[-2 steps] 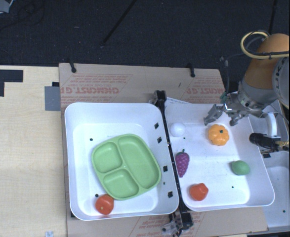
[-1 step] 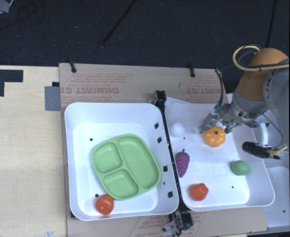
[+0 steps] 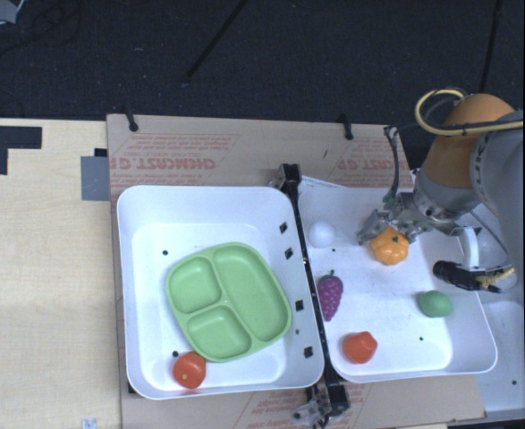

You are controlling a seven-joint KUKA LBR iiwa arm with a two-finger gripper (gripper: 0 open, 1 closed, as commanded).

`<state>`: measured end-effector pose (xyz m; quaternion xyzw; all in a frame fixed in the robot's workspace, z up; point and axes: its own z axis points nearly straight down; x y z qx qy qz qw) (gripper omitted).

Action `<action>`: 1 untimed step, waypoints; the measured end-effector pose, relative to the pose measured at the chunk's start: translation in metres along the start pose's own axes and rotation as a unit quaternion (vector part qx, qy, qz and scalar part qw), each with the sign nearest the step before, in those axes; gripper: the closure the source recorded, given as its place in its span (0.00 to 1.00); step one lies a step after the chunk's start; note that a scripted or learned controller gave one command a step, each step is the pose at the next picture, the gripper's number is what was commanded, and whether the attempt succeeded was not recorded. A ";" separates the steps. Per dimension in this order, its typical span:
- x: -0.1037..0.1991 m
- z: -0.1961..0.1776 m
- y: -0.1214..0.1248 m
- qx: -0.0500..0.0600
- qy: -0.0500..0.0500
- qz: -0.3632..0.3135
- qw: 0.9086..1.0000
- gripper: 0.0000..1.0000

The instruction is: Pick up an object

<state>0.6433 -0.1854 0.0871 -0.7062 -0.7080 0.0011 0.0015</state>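
Note:
My gripper (image 3: 390, 229) reaches in from the right and hangs over the far part of the right bin (image 3: 477, 365). An orange, pepper-like toy (image 3: 389, 248) sits directly under its tip, touching or nearly touching it. I cannot make out whether the toy is gripped. Also in this bin are a white ball (image 3: 321, 234) near the far left corner, a purple bunch of grapes (image 3: 330, 295) by the left wall, a red toy fruit (image 3: 359, 348) at the front and a green lump (image 3: 436, 304) to the right.
The left bin (image 3: 137, 239) holds a green divided plate (image 3: 228, 300) and a red tomato (image 3: 189, 370) at its front left corner. A black divider (image 3: 303, 275) runs between the two bins. Bare bench lies to the left.

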 end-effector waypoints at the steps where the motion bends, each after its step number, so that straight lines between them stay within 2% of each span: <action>1: 0.000 -0.011 0.000 0.000 0.000 -0.001 1.000 1.00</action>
